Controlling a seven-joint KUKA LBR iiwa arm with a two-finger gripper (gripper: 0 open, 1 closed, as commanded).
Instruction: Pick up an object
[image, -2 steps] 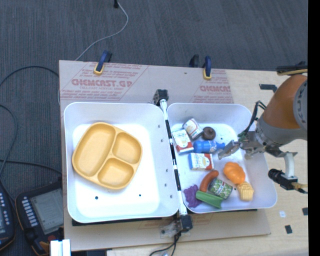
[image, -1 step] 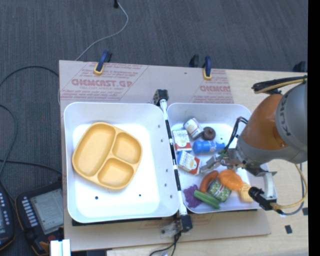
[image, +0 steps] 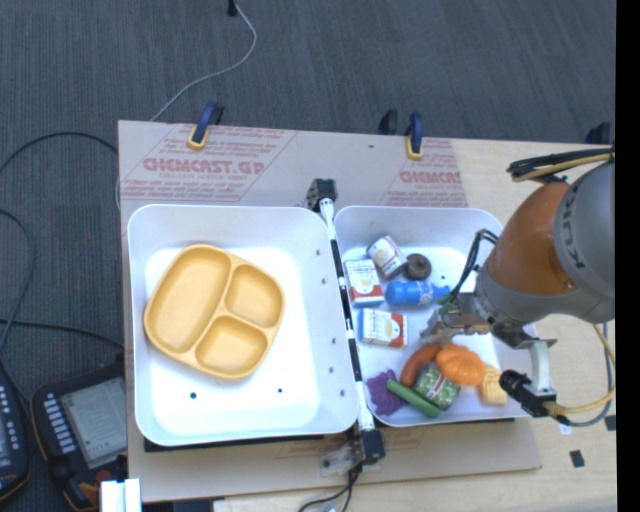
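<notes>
At the right bin's (image: 350, 300) front edge, toy food is lying heaped: a green vegetable (image: 412, 397) and an orange piece (image: 462, 364). The gripper (image: 452, 322) is hovering just above; whether its claw is apart, I cannot tell. Descending straight onto one isolated piece should be helping avoid neighbours.

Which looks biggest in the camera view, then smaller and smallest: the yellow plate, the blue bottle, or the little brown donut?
1. Yellow plate, by far the largest.
2. Blue bottle.
3. Brown donut, the smallest.
All lie in the bins at similar depth, so the order looks safe.
</notes>
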